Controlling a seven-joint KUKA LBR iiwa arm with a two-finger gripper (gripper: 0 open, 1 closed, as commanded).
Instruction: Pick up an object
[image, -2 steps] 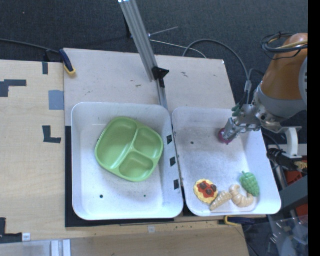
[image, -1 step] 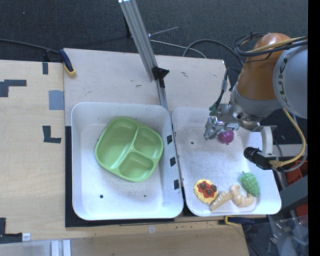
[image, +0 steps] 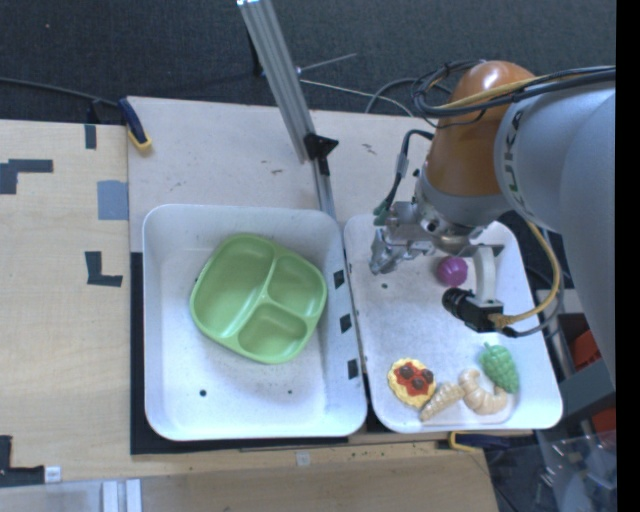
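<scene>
My gripper (image: 384, 258) hangs over the upper left part of the right bin (image: 400, 320), near the wall shared with the left bin. A small purple ball (image: 452, 269) lies just to its right, apart from it. Along the bin's near edge lie a round yellow pizza toy with red spots (image: 411, 381), a tan pastry-like piece (image: 470, 394) and a green leafy toy (image: 500, 367). I see nothing under the gripper's tip but bare bin floor.
In the left bin (image: 170, 390) a light green divided plate (image: 260, 297) lies tilted. A grey metal pole (image: 290, 95) slants down from the top to the bins' far edge. The arm's orange band (image: 480, 110) and grey body cover the right bin's far right corner.
</scene>
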